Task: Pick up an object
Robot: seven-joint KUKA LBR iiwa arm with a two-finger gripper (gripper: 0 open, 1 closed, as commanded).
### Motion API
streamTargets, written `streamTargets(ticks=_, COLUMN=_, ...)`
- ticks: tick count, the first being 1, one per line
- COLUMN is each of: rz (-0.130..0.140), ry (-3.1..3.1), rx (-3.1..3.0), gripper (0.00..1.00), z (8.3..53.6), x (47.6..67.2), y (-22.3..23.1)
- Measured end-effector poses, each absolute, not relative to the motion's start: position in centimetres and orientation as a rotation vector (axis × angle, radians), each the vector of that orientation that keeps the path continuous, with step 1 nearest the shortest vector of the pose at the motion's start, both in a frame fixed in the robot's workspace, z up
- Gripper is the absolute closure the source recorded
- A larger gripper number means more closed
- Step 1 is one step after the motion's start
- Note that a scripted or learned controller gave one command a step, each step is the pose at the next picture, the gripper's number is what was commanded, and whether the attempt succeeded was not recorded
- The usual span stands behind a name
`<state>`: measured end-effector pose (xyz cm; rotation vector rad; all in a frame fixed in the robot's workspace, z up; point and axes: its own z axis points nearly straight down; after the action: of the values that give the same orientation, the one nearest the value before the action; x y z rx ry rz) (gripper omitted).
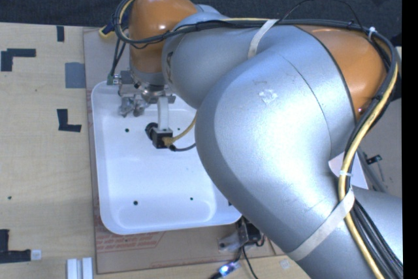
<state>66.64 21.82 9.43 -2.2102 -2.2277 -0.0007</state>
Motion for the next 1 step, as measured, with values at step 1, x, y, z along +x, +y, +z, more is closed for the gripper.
streamTargets(ticks=1, rz=0.002, ry=-2.224, rx=-2.218, gripper=1.0, z=9.43, x=66.76, y=23.4)
